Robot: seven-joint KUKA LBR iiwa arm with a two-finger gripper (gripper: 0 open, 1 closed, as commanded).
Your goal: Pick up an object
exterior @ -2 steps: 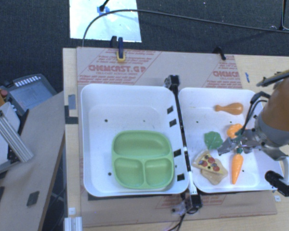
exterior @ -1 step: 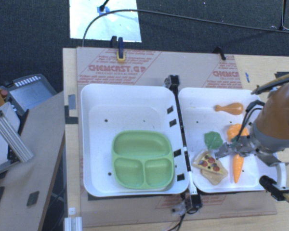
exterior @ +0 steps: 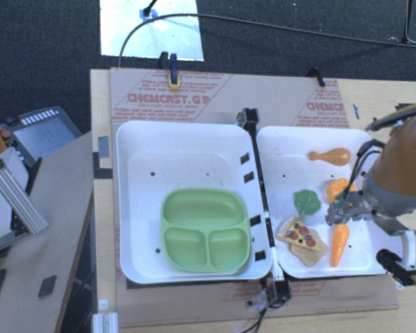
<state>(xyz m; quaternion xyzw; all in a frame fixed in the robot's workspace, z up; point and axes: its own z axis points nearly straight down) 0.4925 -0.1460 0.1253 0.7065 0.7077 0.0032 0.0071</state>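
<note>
- Dark carpet surrounds the bench [exterior: 291,92], which carries two white bins side by side.
- Left bin [exterior: 135,148] holds a green divided plate [exterior: 204,229].
- Right bin [exterior: 291,144] holds a chicken drumstick [exterior: 331,156], a green leafy piece [exterior: 306,202], a pizza slice [exterior: 304,238], a carrot [exterior: 339,243] and an orange piece [exterior: 336,186].
- From the right, the pincer [exterior: 340,210] hangs low just above the carrot's top; I cannot tell its grip state.
</note>
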